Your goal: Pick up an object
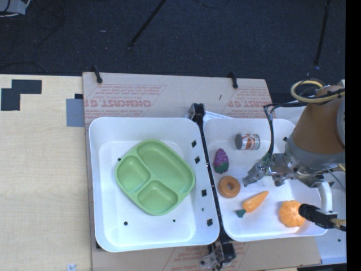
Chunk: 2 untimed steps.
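Take the doughnut (229, 186) as your landmark: it lies flat in the right bin (225, 227), near that bin's left wall and roughly midway along it. The gripper (256, 174) hovers just to the doughnut's right and a little above it in the frame, at the end of the grey arm (316, 134) that comes in from the right edge with its orange band above the wrist. You can make out dark metal fingers (250, 179) pointing toward the doughnut, but whether they stand apart or together cannot be told from this angle; nothing is visibly between them. Note the nearest pick candidates. The carrot (254, 201) lies down and to the right of the doughnut, tilted, its green tip toward the doughnut's lower side, and it sits just below the gripper. The purple grape bunch (221, 160) is just above the doughnut, close but apart from it. The small can (247, 141) lies on its side further up and to the right, well clear of the doughnut. The orange pumpkin (291, 214) rests far to the doughnut's right, near the bin's lower right corner, below the arm. To the doughnut's left, across the divider, the left bin (107, 219) holds a green divided plate (154, 176).
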Tool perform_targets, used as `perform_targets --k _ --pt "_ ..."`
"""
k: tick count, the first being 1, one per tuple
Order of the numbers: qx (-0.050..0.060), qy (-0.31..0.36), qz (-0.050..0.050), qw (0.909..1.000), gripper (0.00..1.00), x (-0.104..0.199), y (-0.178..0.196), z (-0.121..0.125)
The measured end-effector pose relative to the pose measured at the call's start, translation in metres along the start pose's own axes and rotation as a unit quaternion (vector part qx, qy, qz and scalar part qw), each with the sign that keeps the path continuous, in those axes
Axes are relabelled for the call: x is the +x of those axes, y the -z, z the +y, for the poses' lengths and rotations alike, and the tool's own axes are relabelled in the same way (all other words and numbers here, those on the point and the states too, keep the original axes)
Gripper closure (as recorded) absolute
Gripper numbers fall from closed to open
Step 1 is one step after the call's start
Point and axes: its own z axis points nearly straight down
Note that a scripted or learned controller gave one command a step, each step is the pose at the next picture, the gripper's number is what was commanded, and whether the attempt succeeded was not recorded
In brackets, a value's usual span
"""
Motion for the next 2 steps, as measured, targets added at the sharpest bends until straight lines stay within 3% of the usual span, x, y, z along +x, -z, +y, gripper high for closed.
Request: perform_targets --k 1,2 --pt "-0.004 -0.001 0.000 1.0000 0.00 0.000 -0.060 -0.003" --pt "-0.005 -0.003 -0.001 1.0000 1.00 -0.002 -0.048 -0.002"
